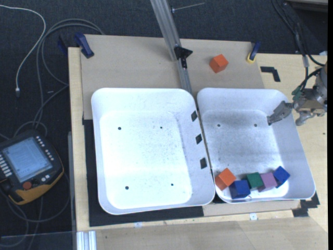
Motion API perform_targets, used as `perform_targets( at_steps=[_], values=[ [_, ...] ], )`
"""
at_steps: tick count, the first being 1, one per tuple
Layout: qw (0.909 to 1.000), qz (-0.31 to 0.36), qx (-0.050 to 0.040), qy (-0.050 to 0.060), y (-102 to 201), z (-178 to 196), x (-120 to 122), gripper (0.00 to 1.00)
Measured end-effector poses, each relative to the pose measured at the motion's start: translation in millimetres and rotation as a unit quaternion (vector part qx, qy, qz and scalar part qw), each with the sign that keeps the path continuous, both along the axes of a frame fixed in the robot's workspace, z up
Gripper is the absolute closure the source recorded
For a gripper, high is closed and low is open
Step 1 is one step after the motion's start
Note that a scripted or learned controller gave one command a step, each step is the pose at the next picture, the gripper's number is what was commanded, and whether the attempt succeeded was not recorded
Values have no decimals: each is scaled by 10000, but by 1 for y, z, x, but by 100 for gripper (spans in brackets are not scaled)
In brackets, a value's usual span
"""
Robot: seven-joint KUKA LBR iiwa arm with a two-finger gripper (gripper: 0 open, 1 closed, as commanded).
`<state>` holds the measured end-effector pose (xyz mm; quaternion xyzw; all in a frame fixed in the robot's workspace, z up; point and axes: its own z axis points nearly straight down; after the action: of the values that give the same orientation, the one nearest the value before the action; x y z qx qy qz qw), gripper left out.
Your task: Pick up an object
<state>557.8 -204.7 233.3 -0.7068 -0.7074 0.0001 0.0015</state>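
At three o'clock, your hand [289, 116] waits, fingers apart, holding nothing.
Your blocks [253, 180] huddle at five o'clock, where the right bin [244, 95] dips.

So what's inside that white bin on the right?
Five small blocks sit along the right bin's near edge: orange block, blue block, green block, purple block, another blue. The tool hangs over the far right corner, hiding a little of it.

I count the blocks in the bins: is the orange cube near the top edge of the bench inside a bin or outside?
Outside. This orange cube sits on the bare bench, beyond the right bin.
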Motion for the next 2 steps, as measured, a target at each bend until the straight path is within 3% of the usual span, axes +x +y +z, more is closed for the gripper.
perform_targets(
  at_steps=[1, 2],
  values=[
    [10000, 8, -6, -20, 0, 12, 1, 100],
    [10000, 14, 20, 32, 63, -21, -62, 100]
  ],
)
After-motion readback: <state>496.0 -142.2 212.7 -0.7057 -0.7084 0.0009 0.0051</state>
